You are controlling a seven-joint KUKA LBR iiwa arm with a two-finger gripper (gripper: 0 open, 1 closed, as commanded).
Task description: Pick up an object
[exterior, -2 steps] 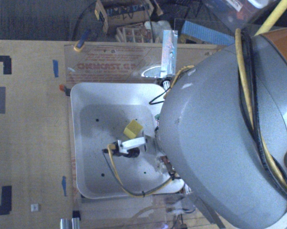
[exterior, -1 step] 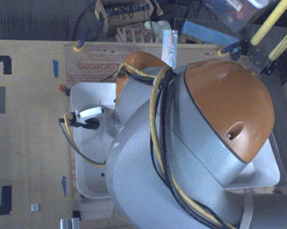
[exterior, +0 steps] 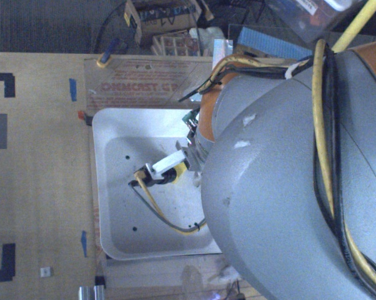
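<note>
Though beneath arm (exterior: 288,167), bin (exterior: 99,180) open leftward.

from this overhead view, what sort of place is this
Most likely a robotics lab or workshop: a large grey robot arm reaches over a white bin on a pale wooden bench, blue tape marks the benchtop, and boxes of gear clutter the floor behind.

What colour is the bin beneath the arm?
The bin is white; the camera view shows it best.
</note>
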